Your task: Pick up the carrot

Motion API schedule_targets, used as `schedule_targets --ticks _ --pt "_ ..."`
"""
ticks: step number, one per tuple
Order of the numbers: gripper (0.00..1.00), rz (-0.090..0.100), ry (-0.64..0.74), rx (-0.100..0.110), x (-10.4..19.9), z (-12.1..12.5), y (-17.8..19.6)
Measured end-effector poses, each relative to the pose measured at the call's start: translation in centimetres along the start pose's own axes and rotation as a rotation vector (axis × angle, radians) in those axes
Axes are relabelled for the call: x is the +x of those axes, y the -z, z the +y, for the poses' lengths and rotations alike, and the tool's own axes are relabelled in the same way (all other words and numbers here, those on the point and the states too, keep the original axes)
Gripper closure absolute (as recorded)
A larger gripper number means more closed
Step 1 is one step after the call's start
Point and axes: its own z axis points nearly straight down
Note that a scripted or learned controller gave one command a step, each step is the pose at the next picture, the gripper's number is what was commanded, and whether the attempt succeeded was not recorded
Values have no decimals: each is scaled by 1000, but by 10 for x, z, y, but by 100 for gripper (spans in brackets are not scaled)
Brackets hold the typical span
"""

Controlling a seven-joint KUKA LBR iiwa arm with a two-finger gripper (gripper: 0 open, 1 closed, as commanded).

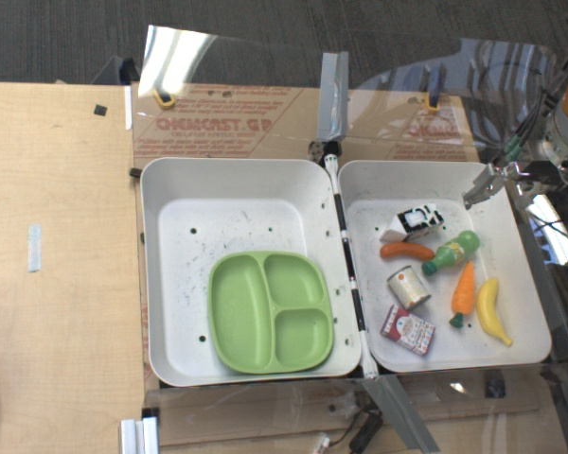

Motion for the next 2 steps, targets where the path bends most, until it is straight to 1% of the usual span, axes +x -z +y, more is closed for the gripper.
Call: schedule_targets --ticks 1,2 --pt "0 0 -131 -2 82 70 -147" --pt "0 1 -72 -3 81 -48 -158"
